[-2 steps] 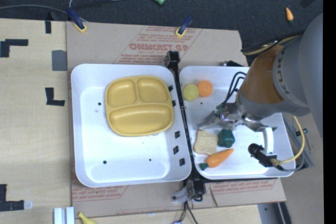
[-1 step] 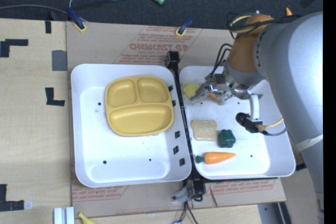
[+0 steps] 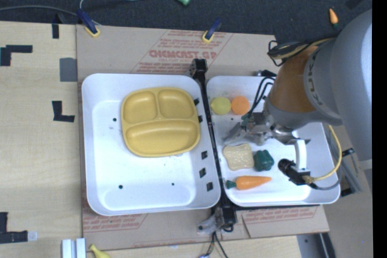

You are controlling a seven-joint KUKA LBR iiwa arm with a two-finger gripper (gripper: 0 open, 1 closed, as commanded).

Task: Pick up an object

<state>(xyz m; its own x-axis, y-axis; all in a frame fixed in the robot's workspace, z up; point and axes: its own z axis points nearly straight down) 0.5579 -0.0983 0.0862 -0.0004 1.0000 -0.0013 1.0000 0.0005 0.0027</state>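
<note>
The right bin [image 3: 323, 190] holds a yellow ball [image 3: 221, 106], an orange ball [image 3: 240, 105], a pale bread slice [image 3: 239, 157], a dark green block [image 3: 263, 161] and a carrot [image 3: 251, 182]. My gripper [image 3: 247, 130] hangs low over this bin, just above the bread slice and below the orange ball. Its tip is a small metallic blur against the white floor. The grey arm with its orange band [image 3: 293, 87] covers the bin's right half.
The left bin [image 3: 97, 148] carries a yellow divided plate [image 3: 161, 120]. A black divider [image 3: 205, 124] runs between the bins. Cables and a black fitting [image 3: 290, 169] hang by the wrist. Cardboard lies under both bins.
</note>
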